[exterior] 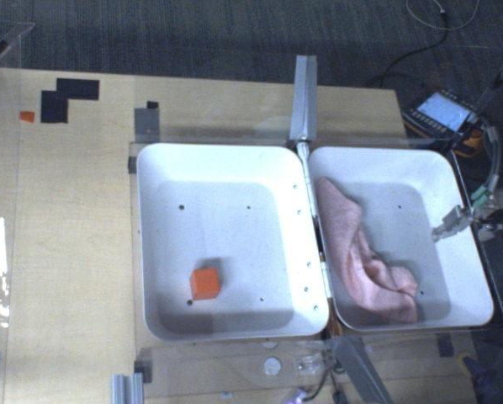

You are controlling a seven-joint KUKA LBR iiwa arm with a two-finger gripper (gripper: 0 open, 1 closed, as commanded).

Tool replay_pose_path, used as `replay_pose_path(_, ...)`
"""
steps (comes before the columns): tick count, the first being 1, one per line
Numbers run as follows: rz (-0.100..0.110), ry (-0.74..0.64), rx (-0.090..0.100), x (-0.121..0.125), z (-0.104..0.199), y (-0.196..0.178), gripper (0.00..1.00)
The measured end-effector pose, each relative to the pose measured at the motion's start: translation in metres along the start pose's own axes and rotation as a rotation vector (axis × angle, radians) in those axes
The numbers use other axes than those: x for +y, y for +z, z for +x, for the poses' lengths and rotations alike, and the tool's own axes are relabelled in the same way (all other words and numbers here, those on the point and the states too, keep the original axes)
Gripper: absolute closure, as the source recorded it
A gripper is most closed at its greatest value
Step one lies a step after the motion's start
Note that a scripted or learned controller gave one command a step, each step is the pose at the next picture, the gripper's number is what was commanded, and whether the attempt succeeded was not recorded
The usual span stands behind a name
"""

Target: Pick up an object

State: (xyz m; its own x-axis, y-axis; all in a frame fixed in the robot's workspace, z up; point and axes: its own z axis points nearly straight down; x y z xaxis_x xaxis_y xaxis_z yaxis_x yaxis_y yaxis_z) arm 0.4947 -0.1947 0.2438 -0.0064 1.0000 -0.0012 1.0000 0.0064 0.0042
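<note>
An orange block [205, 284] lies on the floor of the left bin [218, 151], near its front left. A crumpled pink cloth [365, 263] stretches along the left side of the right bin [386, 155], from near the back down to the front wall. At the right bin's right rim, a grey piece of the gripper [452, 223] reaches in from the view's right edge. It sits apart from the cloth, with nothing seen in it. Most of the arm is cut off by the frame.
A grey metal rail [305, 99] runs back from the seam between the bins. A handheld screen unit [441, 112] and cables lie behind the right bin. Black tape marks [66, 98] and a small orange square [27, 117] are on the wooden bench at far left.
</note>
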Motion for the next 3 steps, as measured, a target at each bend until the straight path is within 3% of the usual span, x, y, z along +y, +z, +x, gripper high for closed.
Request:
replay_pose_path(1, -0.003, -0.168, 0.000, 0.045, 0.013, 0.146, 0.00)
replay_pose_path(2, -0.005, -0.237, -0.001, 0.155, 0.007, 0.157, 0.00)
replay_pose_path(3, -0.005, -0.011, -0.002, 0.176, -0.003, 0.122, 0.00)
